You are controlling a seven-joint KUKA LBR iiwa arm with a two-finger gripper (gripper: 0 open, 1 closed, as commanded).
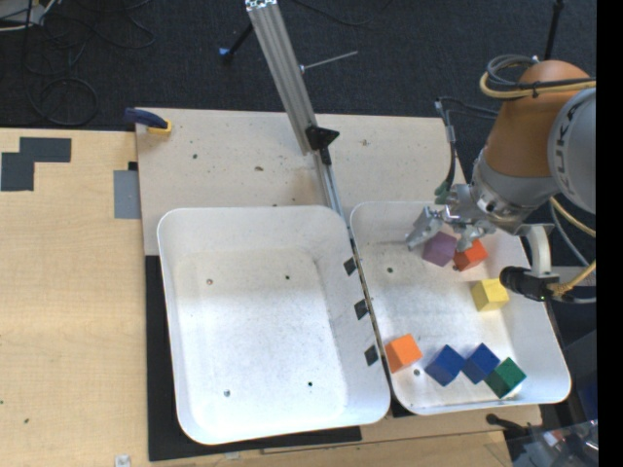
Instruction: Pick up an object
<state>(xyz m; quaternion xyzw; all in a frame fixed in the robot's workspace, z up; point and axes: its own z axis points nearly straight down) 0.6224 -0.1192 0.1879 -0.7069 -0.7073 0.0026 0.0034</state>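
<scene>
Reaching is the step now: my gripper [450, 230] hangs just above the purple block [439, 250], I cannot tell its grip, so next I must lower and close.

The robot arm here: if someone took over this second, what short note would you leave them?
Gripper: low in the right bin, at the purple block and red block; no visible grasp.
Also in that bin: yellow block, orange block, two blue blocks, green block.
Done: nothing lifted yet.
Left: grab one block and raise it.
</scene>
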